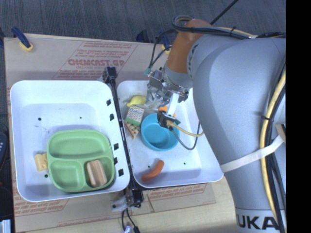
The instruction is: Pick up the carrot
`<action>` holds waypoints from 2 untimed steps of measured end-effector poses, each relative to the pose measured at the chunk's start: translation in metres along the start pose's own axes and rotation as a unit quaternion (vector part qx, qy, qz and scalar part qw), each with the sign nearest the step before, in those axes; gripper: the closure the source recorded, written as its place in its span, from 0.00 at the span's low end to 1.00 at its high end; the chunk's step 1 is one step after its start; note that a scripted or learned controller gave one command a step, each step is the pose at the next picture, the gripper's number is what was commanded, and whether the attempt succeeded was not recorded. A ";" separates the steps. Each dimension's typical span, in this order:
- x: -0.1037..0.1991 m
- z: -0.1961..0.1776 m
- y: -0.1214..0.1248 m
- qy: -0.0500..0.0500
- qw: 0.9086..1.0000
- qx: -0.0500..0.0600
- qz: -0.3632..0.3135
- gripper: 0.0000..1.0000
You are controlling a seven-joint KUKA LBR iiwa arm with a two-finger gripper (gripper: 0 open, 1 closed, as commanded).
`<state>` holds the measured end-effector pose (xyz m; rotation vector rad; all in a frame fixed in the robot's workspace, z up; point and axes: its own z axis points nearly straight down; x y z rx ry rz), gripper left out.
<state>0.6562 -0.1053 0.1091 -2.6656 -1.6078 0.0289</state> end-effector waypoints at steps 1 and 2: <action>0.000 0.001 0.000 0.000 1.000 0.001 -0.001 0.00; 0.001 -0.009 -0.001 -0.001 1.000 0.004 -0.006 1.00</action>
